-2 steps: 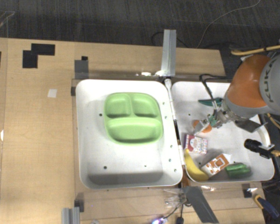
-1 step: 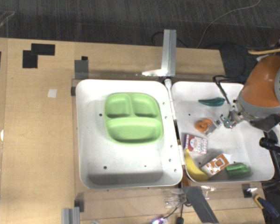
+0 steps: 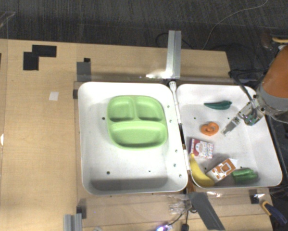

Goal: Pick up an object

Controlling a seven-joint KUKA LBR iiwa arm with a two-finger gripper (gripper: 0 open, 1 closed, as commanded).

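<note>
Camera view from above shows a table (image 3: 38, 143) carrying two shallow white bins side by side. A green divided plate (image 3: 135, 121) lies in the left bin (image 3: 93, 172). In the right bin (image 3: 266, 148) the fingers (image 3: 231, 124) hang over the middle, reaching in from the right; whether they are open or closed I cannot tell, and nothing shows between them. An orange round toy (image 3: 210, 128) lies just beside the tips, toward the left, likely the nearest thing to grasp. A dark green pepper (image 3: 219, 105) lies farther back, long axis roughly left to right. Nearer the front sit a small carton (image 3: 201, 149), a banana (image 3: 199, 173), a brown packet (image 3: 222, 169) and a green vegetable (image 3: 244, 175).
</note>
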